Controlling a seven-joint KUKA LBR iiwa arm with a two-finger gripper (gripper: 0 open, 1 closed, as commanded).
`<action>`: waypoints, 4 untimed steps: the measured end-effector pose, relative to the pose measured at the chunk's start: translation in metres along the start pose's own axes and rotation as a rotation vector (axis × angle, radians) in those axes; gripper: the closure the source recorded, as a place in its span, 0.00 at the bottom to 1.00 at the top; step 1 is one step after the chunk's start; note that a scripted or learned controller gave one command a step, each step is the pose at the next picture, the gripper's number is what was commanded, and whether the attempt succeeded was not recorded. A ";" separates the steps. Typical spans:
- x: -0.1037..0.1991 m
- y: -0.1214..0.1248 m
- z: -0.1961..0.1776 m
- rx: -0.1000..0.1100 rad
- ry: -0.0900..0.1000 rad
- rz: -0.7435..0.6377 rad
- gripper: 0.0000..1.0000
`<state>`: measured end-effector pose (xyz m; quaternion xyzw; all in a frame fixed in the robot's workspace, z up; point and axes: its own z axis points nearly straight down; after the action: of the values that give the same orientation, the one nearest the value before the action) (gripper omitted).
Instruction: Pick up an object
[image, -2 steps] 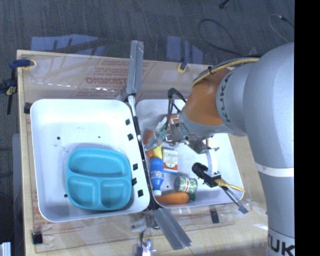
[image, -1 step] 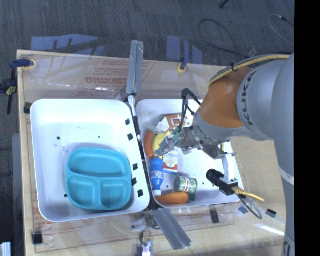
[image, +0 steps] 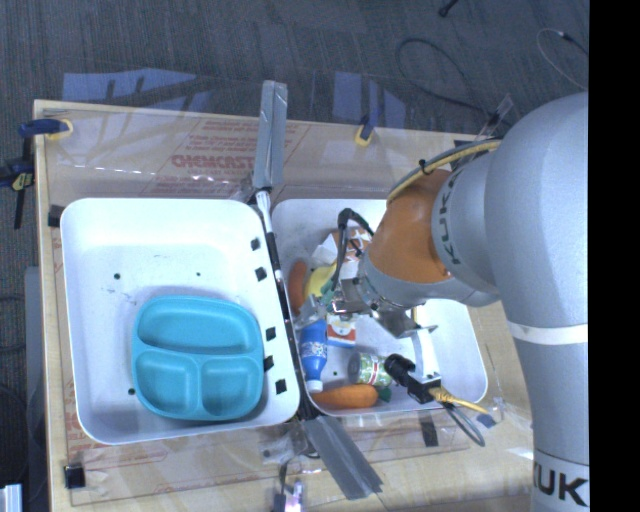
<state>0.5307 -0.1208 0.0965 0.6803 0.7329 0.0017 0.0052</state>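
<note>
Nearest, along the front wall of the right white bin (image: 470, 345): one orange carrot-shaped item (image: 345, 397), lying flat; just behind it a small green-labelled can (image: 369, 368) on its side and a blue-and-white tube (image: 313, 352), upright against the divider. Left white bin (image: 90, 250): one turquoise three-compartment plastic tray (image: 200, 355). Mid-bin, right: the claw (image: 345, 290), lowered among a red-and-white carton (image: 341, 328), a yellow piece (image: 322, 280) and a brown oblong item (image: 297, 283); whether it is spread or pinching anything cannot be told. Behind: grey arm with orange band (image: 415, 235); wooden counter (image: 200, 150). Step judged: descent onto the cluster. Next move calls for closing on one piece, then lifting straight up.
</note>
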 end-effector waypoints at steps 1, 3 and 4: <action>0.004 0.025 0.000 0.001 -0.001 0.138 0.00; 0.003 0.027 -0.012 -0.003 -0.001 0.135 0.00; -0.002 0.010 -0.002 -0.009 0.002 0.089 0.00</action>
<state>0.5410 -0.1221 0.0989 0.7124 0.7017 0.0058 0.0075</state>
